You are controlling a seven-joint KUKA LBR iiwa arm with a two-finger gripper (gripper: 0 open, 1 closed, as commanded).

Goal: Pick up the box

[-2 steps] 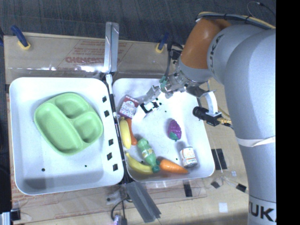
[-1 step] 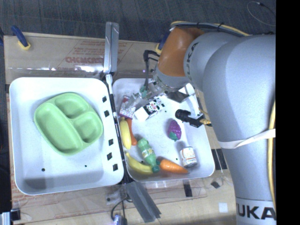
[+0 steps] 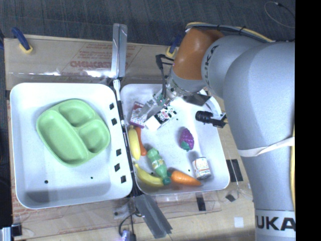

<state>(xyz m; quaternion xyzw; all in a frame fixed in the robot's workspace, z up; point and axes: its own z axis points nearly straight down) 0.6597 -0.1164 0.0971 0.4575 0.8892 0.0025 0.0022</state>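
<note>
The box [image 3: 137, 115] is seen in the upper left part of the right bin [image 3: 216, 143], close to the divider between the two bins, with a red and white face turned up. The gripper [image 3: 156, 106] is placed just beside it, at its upper right, low over the bin's floor; whether the box is touched or held cannot be told. A small card [image 3: 165, 115] with a dark print is seen just under the gripper. The arm [image 3: 241, 84] is stretched in from the right, its orange band [image 3: 193, 54] lying above the bin's top edge.

Further down the same bin, a banana [image 3: 134, 142] is laid along the left wall, and a second banana [image 3: 148, 177] is curved along the bottom wall. A green bottle [image 3: 157, 165] is tilted between them, with a carrot [image 3: 184, 178] beside it and a small can [image 3: 202, 167] to the right. A purple fruit [image 3: 186, 138] is set near the middle.

In the left bin [image 3: 30, 185], a green divided plate [image 3: 73, 130] is laid towards the upper half. Both bins are borne by the bench [image 3: 60, 54].
</note>
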